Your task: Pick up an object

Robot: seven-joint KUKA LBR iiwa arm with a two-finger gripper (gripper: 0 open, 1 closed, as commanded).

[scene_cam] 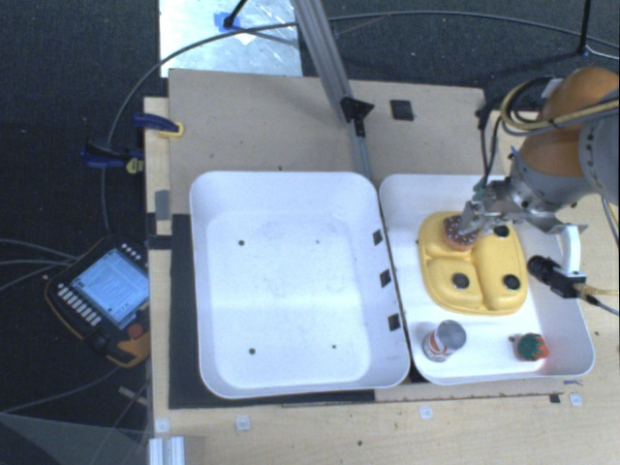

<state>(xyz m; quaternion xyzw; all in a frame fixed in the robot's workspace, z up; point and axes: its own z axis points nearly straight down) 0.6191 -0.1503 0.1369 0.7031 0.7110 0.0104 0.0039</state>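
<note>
I've got the gripper (472,223) down in the right bin (581,361), sitting on the top-left corner of the yellow toy (475,271), right by a small brownish round thing (454,229). Can't tell its state from up here. Risk imo: the toy is broad and domed, so a pinch could slide off, or the tip just shoves it toward the wall. Also nearby: a small can (445,340) and a red-green bit (529,347) at the front, neither in the way. Left bin (208,376) sits alongside.
</note>
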